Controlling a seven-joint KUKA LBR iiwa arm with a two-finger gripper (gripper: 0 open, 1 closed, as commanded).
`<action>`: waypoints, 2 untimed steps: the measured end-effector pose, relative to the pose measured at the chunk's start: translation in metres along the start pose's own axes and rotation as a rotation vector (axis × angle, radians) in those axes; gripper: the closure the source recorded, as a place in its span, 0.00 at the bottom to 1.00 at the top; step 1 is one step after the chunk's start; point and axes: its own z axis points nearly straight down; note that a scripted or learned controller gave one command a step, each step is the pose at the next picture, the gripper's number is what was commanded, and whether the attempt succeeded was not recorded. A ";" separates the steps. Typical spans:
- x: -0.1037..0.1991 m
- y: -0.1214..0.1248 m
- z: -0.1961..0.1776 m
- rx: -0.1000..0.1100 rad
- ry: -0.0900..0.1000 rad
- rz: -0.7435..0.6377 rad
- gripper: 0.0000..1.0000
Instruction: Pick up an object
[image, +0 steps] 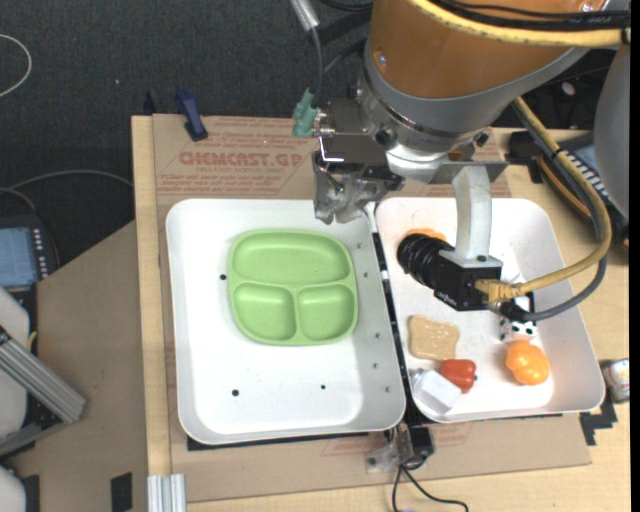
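Step in hand: picking has not begun; no object sits between the fingers.
White block (436, 391): near edge of the right bin (560, 400), boxy, smooth; its flat faces would suit a straight-down pinch.
Red piece (459, 373): touching the block, rounded, glossy; likely to slip.
Toast slice (433, 338): just behind, flat, matte tan; hard to pinch from above.
Orange fruit (527, 363): near right side, round, waxy; centre the fingers over it.
Green tray (293, 285): middle of the left bin (200, 380), three compartments, smooth plastic.
Gripper (341, 203): far edge between the bins; whether the fingers are apart or together I cannot tell.
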 end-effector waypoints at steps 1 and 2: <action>0.027 -0.001 0.095 0.021 -0.011 0.010 1.00; 0.026 0.000 0.079 0.010 -0.006 0.011 1.00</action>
